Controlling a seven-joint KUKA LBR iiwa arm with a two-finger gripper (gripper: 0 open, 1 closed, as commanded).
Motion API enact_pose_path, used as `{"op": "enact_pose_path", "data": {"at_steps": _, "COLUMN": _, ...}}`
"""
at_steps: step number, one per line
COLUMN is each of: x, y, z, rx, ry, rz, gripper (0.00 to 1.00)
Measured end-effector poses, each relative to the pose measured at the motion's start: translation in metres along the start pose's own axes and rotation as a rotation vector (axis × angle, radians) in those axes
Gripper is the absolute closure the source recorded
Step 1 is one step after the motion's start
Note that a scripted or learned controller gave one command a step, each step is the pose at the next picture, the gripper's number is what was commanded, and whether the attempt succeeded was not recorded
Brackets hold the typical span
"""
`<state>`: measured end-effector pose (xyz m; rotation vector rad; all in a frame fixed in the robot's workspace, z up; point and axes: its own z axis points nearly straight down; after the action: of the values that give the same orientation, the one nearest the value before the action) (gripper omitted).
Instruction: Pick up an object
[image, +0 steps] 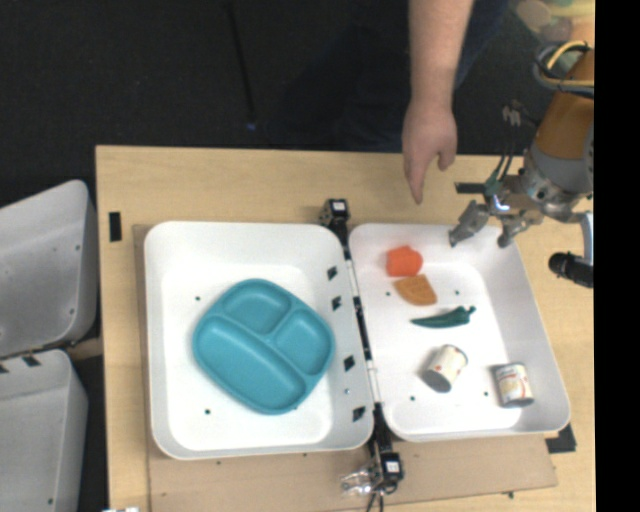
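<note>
Camera view, findings in order of size. One tabletop (220, 185) carries two white bins: the left bin (175, 400) and the right bin (530, 330), side by side.

The left bin holds one teal divided plate (262, 345) and nothing else I can make out.

The right bin holds five loose items. One dark green pepper (444, 318) lies mid-bin. One tan-orange piece (416, 290) lies beside one red-orange block (404, 261), towards the far edge; the two are close or touching, I cannot tell which. One small white cup (445, 366) lies tipped over. One small can (511, 384) lies on its side near the tabletop's near right corner.

The gripper (488, 226) hangs at the far right corner of the right bin, fingers spread apart, nothing between them. One human hand (430, 150) reaches in over the tabletop's far edge, close to the gripper.

Recommendation, as judgement: wait until that hand is clear. Then choose an isolated target; the pepper stands apart from its neighbours. Turn the fingers to straddle its narrow width, centre over its middle, and descend vertically before closing.
</note>
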<state>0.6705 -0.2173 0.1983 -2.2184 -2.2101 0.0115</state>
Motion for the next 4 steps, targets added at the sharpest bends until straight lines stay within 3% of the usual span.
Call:
{"op": "enact_pose_path", "data": {"at_steps": 1, "x": 0.001, "y": 0.003, "z": -0.01, "rx": -0.015, "ry": -0.004, "rz": -0.003, "gripper": 0.0}}
{"op": "enact_pose_path", "data": {"at_steps": 3, "x": 0.001, "y": -0.001, "z": 0.077, "rx": -0.011, "ry": -0.004, "rz": -0.006, "gripper": 0.0}}
{"op": "enact_pose_path", "data": {"at_steps": 4, "x": 0.0, "y": -0.001, "z": 0.097, "rx": -0.013, "ry": -0.005, "rz": -0.008, "gripper": 0.0}}
